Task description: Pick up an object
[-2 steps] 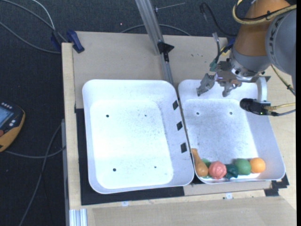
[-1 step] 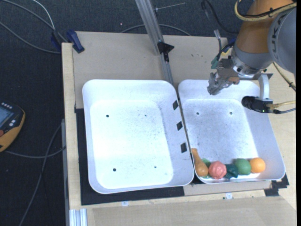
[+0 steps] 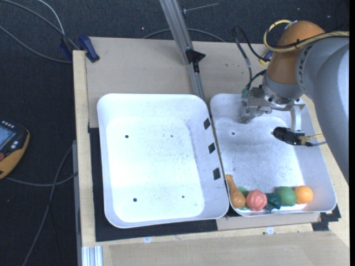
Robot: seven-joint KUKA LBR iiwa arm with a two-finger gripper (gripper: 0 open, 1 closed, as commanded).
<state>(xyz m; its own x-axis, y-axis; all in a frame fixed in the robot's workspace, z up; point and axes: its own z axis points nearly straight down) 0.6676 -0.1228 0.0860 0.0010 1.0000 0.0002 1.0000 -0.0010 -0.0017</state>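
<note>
Several small toy objects lie in a row along the near wall of the right bin point(image 3: 260, 154): an orange carrot-shaped piece point(image 3: 235, 192), a pink ball point(image 3: 255, 199), a dark teal piece point(image 3: 273, 203), a green ball point(image 3: 286, 195) and an orange ball point(image 3: 303, 193). My gripper point(image 3: 247, 114) hangs over the far left corner of that bin, well away from the row. Nothing shows in its grasp. The orange band point(image 3: 288, 49) of the arm sits above it.
The left bin point(image 3: 150, 159) stands beside the right one, with black clips point(image 3: 211, 147) along the shared wall. A metal pole point(image 3: 180, 32) slants across the back of the bench. A black fitting with a yellow wire point(image 3: 288, 134) juts from the arm over the right bin.
</note>
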